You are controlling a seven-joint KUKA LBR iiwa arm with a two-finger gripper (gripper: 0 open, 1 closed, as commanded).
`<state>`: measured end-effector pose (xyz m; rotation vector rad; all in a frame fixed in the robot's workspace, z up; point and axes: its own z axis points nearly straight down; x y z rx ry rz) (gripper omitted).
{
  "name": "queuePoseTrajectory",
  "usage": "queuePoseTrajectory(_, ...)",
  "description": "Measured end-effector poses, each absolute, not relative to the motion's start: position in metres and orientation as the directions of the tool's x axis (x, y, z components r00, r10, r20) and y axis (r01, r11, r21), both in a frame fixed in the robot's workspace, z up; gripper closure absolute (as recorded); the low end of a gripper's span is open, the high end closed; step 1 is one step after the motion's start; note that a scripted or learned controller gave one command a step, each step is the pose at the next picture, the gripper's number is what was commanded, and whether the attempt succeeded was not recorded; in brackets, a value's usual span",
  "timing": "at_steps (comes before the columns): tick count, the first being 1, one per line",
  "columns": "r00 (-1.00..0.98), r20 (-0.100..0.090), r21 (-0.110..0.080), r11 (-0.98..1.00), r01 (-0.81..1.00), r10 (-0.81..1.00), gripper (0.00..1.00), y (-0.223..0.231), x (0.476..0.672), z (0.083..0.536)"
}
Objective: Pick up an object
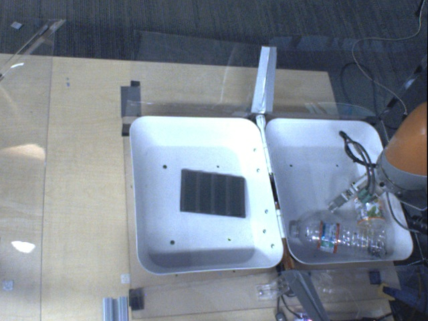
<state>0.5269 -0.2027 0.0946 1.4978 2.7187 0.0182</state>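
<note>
A clear plastic bottle (338,236) with a small coloured label lies on its side along the front wall of the right bin (301,152). My gripper (354,194) hangs low in that bin at its right side, just above and behind the bottle's right half. The grey arm with its orange band (409,146) reaches in from the right edge. In the left bin (154,146) a dark ridged rectangular pad (212,193) lies flat near the middle.
A black cable (354,149) loops from the wrist over the back right of the right bin. A grey upright post (264,79) stands behind the seam between the bins. Wooden bench surface (67,179) surrounds them.
</note>
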Motion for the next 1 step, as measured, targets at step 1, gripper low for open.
queuePoseTrajectory(1,-0.593,-0.013,0.013,0.593,0.805,0.805,0.00,-0.1440,0.5390,0.0906)
